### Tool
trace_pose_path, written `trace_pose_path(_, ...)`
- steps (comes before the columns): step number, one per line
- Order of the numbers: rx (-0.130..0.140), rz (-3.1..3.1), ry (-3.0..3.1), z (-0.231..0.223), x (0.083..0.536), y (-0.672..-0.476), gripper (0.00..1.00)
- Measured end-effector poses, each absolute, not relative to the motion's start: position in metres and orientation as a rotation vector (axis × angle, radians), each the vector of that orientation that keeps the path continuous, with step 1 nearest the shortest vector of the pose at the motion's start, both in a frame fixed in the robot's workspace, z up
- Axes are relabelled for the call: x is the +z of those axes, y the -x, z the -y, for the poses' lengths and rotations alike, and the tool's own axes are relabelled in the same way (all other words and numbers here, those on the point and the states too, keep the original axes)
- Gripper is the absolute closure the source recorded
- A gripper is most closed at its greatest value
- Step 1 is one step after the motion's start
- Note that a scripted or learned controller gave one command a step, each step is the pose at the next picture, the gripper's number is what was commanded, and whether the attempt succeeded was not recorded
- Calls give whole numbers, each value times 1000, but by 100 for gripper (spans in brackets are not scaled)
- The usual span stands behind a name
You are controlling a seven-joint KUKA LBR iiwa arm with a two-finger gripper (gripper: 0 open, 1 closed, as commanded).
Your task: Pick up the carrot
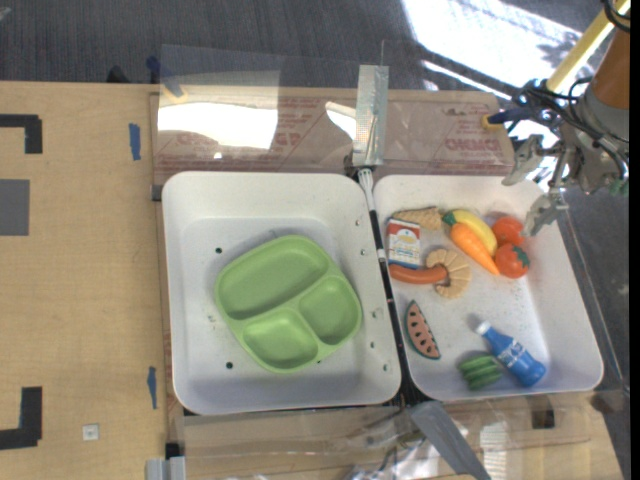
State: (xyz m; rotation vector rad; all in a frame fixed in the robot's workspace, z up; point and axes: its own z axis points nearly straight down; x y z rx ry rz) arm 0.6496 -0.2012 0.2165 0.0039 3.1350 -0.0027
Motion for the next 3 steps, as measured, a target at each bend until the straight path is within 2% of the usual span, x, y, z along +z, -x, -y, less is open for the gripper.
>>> trace_pose_path(1,-2,-3128,-201,151,99,-666,0)
trace_pose_path(2,-2,-3127,-161,155,89,-603,0)
trace_pose_path(3,-4,-3127,-95,185,89,-607,0)
